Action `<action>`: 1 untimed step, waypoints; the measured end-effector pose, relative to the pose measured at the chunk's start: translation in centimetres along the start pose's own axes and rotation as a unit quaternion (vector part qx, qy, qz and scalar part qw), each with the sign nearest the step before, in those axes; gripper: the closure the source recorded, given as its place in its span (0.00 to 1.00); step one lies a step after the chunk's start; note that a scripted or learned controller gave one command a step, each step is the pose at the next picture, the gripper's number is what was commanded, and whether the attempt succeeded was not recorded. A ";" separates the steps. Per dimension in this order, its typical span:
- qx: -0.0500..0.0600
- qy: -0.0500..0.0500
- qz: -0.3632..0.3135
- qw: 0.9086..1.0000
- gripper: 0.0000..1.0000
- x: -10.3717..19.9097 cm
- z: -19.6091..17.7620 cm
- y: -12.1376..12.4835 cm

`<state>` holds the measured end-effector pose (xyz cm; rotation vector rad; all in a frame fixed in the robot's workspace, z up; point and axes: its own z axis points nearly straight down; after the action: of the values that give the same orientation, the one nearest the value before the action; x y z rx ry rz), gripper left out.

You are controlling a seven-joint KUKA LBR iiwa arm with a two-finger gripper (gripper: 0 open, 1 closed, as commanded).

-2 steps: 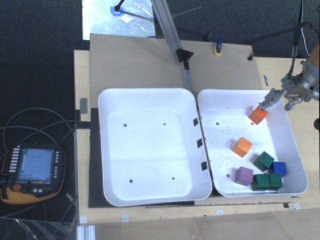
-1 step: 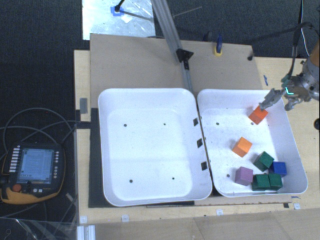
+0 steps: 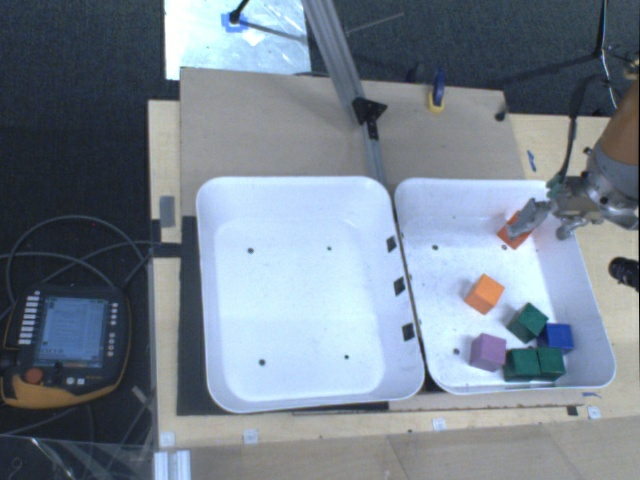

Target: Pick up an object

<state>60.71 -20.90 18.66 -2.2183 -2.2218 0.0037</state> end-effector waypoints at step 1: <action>0.000 0.001 -0.001 1.000 0.00 0.6 6.1 -0.1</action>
<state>60.60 -20.33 12.53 -2.2158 -2.2221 0.0030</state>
